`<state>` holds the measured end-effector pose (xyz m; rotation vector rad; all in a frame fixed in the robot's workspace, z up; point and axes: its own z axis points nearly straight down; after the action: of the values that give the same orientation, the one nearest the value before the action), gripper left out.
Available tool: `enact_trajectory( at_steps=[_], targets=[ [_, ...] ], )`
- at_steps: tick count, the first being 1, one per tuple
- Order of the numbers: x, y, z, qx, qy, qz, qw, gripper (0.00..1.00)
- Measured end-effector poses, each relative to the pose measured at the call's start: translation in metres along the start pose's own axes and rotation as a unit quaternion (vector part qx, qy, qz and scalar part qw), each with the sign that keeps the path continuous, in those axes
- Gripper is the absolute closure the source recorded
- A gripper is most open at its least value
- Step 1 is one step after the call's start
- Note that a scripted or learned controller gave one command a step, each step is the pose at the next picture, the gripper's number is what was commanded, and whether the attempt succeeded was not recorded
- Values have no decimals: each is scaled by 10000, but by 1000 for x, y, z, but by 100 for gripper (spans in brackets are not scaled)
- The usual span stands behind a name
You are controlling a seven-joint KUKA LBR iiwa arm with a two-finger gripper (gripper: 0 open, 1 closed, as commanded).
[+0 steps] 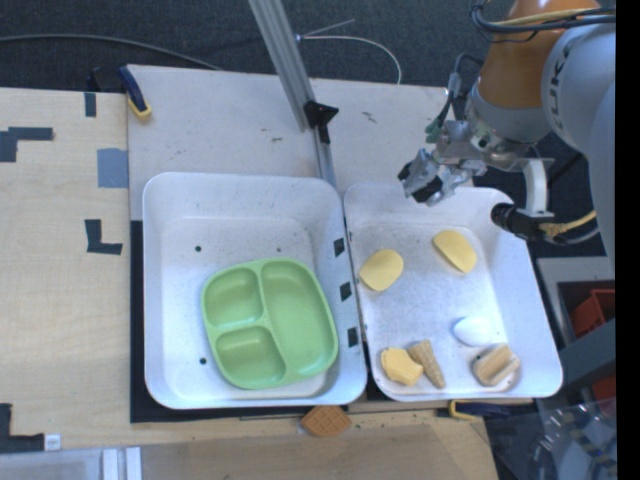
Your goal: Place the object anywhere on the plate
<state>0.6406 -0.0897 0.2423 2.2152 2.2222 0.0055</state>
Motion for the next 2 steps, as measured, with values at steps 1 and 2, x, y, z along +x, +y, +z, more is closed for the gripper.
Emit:
enact_trajectory(
  at_steps=[1,2],
  targets=[
    [52,1,11,37,8,-15,10000,100],
    [104,-4,2,33,10,-19,10000,100]
  ],
)
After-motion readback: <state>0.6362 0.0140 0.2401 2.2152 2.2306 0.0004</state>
